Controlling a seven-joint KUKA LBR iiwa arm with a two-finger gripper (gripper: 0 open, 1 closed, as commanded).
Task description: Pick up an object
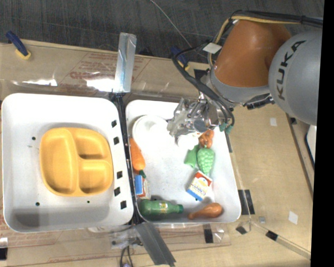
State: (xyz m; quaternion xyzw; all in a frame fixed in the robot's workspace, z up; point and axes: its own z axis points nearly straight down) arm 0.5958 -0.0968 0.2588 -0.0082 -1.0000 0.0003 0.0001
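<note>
My gripper (181, 125) hangs over the far part of the right bin (231, 178), just right of a white round lid or cup (148, 127). Its metal fingers point down and left; nothing is visible between them. Right of it lie a small orange-brown toy (206, 138) and a green grape bunch (206, 158). Further toward the front sit a small red and white carton (200, 186), a brown drumstick-shaped item (206, 211) and a green bottle (160, 207). A carrot (137, 156) rests along the bin's left wall.
The left bin (15, 150) holds a yellow divided tray (77, 160). A small blue packet (139, 185) lies by the right bin's left wall. Cables loop from the arm's wrist (249, 51) above the bin's far edge.
</note>
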